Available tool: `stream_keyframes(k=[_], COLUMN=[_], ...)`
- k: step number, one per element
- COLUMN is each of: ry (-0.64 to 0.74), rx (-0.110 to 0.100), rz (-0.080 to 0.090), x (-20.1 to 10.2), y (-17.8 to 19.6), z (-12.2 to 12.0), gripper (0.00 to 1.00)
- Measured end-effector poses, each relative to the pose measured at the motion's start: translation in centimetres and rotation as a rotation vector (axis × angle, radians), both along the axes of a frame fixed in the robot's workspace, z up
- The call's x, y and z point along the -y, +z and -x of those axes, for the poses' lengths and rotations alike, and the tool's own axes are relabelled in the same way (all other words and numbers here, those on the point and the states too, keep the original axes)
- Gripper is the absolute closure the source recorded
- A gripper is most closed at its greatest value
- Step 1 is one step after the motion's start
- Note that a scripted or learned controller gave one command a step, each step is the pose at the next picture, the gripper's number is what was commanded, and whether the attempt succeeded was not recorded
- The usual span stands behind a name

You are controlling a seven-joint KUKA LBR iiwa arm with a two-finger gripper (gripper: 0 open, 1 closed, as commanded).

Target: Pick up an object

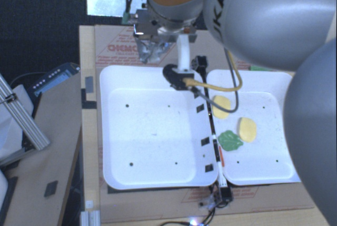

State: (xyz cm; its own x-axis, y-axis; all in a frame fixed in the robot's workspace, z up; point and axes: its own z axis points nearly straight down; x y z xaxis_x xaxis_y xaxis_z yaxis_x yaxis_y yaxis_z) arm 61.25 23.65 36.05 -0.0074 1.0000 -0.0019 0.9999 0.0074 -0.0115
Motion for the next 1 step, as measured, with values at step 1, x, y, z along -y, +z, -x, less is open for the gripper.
stream_keyframes(k=[1], ry=[0.000], rx=[0.020], rz=[-0.008], x=[0.17], y=[11.61], z=[5.45], gripper=[1.00])
